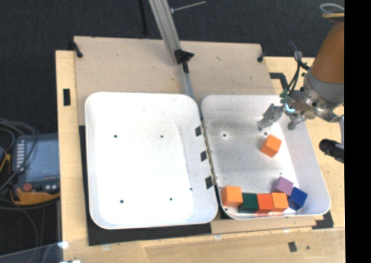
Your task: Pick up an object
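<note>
Gripper (282,118) on the grey arm (328,76) hangs above the right bin (232,123), fingers apparently spread and empty, though the view is poor. Just below lies an orange block (271,145), apart from the row of blocks (264,198) crowding the near wall.

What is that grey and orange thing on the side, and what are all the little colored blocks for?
That is a robot arm. It reaches in from the right, and the metal part at its end is its gripper, which works like a hand. The picture comes from one camera fixed above the bench, looking down.

On the bench sit two shallow white bins. The right bin holds small blocks: one orange block lies by itself just below the gripper, and more sit along the near edge, orange, green, purple and blue. The left bin sits beside it.

The robot's job is to pick one up. Nothing is between its fingers.
</note>
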Available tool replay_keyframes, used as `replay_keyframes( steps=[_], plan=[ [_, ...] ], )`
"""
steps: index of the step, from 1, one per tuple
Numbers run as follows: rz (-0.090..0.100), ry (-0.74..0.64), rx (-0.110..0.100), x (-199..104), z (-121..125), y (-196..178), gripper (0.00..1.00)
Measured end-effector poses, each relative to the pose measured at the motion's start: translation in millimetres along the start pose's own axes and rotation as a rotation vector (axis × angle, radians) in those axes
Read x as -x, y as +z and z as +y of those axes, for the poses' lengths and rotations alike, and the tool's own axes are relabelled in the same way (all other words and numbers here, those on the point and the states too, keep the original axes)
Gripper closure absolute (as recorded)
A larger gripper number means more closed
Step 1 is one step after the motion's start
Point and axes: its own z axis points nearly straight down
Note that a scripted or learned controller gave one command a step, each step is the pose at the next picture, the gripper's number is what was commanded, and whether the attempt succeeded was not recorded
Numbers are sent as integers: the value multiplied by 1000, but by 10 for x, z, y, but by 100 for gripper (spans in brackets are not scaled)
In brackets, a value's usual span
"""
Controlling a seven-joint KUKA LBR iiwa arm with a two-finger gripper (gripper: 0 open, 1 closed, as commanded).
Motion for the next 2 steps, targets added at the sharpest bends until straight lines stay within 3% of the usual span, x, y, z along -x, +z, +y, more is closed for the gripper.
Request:
replay_keyframes(
  steps=[1,2],
  plan=[
    [-1,-1,5,0,9,-30,0],
    [-2,1,0,-42,18,405,0]
  ],
)
